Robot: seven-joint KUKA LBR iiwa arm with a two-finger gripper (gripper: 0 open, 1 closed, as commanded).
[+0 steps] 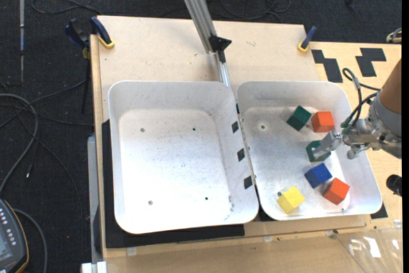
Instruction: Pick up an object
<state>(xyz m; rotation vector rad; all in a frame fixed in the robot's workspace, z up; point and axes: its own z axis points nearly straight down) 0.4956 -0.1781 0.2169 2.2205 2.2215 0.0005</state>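
Note:
The right bin (268, 100) holds several blocks. A dark green cube (298, 117) and an orange cube (323, 121) sit side by side near its far right. Towards the front lie a blue cube (317, 174), a red-orange cube (336, 190) and a yellow cube (291, 199). My gripper (330, 144) reaches in from the right, low over the bin's right half. A small dark green block (314, 151) sits right at its tip, partly covered by it. Whether the block is gripped is unclear.
The left bin (121, 137) lies beside the right one, their rims meeting at the middle. A slanted metal rod (195, 0) runs from the top down to the bins' shared edge. The arm's grey body (386, 112) overhangs the right bin's right rim.

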